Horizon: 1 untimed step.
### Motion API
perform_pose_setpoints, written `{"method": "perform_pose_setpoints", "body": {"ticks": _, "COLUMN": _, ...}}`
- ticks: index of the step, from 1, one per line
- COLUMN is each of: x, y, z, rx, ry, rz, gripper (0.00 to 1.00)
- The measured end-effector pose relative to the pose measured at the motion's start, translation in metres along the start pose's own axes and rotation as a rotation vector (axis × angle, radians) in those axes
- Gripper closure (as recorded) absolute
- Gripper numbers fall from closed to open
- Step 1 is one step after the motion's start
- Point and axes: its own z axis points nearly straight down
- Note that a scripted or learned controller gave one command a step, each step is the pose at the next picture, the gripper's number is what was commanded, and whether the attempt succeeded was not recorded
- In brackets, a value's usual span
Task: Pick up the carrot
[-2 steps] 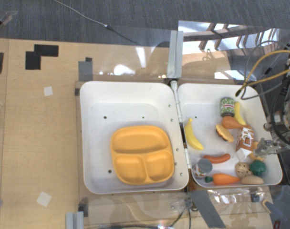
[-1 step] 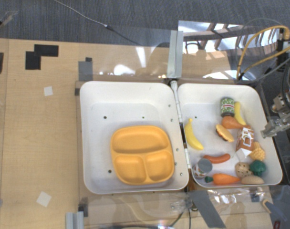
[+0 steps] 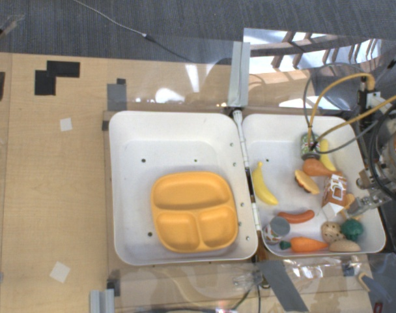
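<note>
The carrot [image 3: 309, 244] is orange with a small green end pointing left. It lies flat near the front wall of the right bin [image 3: 276, 132], between a grey round piece [image 3: 277, 227] and a speckled potato-like toy [image 3: 331, 231]. My gripper [image 3: 366, 204] is at the right bin's right edge, partly cut off by the frame and tangled with cables. It stands to the right of the carrot and further back, with no contact. Nothing shows in its grasp.
The right bin also holds a banana [image 3: 263, 184], a red sausage [image 3: 296, 216], an orange toy [image 3: 317, 168], a bread slice [image 3: 307, 182], a small carton [image 3: 334, 190] and a green broccoli [image 3: 353, 227]. A yellow divided plate [image 3: 195, 210] lies in the left bin [image 3: 133, 175].
</note>
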Motion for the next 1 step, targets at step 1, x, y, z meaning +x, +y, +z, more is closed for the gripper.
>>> {"method": "perform_pose_setpoints", "body": {"ticks": 1, "x": -0.047, "y": -0.0538, "z": -0.0634, "rx": 0.01, "ry": 0.003, "rz": -0.039, "gripper": 1.0}}
